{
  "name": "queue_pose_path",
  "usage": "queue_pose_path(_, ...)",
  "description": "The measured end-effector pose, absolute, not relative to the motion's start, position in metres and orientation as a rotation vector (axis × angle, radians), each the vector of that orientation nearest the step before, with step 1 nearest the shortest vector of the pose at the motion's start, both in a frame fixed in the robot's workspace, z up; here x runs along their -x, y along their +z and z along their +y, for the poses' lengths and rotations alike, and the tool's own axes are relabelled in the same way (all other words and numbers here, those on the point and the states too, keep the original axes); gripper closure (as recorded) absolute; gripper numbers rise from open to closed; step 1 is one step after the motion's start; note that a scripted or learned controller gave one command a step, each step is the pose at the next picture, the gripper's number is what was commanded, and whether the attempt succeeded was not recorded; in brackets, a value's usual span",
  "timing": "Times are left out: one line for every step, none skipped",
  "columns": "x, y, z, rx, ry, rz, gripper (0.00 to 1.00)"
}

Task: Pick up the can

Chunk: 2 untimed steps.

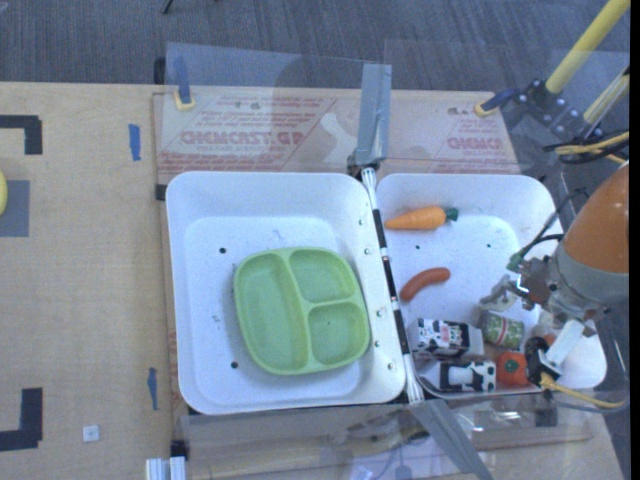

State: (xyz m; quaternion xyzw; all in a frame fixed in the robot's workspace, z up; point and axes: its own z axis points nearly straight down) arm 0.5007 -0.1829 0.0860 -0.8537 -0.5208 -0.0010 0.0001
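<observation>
A wooden bench (80, 298) seen from above at a slant carries two shallow white bins side by side. The left bin (200, 218) holds a light green divided plate (300, 310) with three compartments, lying flat near its middle. The right bin (480, 190) holds several small things: an orange toy carrot (417, 218) with a green tip near the far edge, a reddish-brown toy sausage (424, 282) lying at an angle a little nearer, and, along the near edge, two small black-and-white cartons, one (443, 336) just above the other (466, 375). A small red-orange fruit-like object (513, 367) sits just right of the lower carton. The can (503, 325), with a silver top and a greenish label, is in the near right part of the right bin, just right of the upper carton and above the red object. The grey arm with its orange band (606, 230) reaches in from the right, and its gripper (523, 290) is at the can, touching or just above its top. How far the fingers are spread, and whether they have hold of the can, cannot be told from this angle.
</observation>
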Motion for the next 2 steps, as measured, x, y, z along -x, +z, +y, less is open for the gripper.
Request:
queue_pose_path(-0.500, 0.086, -0.179, 2.516, -0.005, -1.886, 0.00)
queue_pose_path(-0.481, 0.086, -0.147, 2.727, -0.005, -1.564, 0.00)
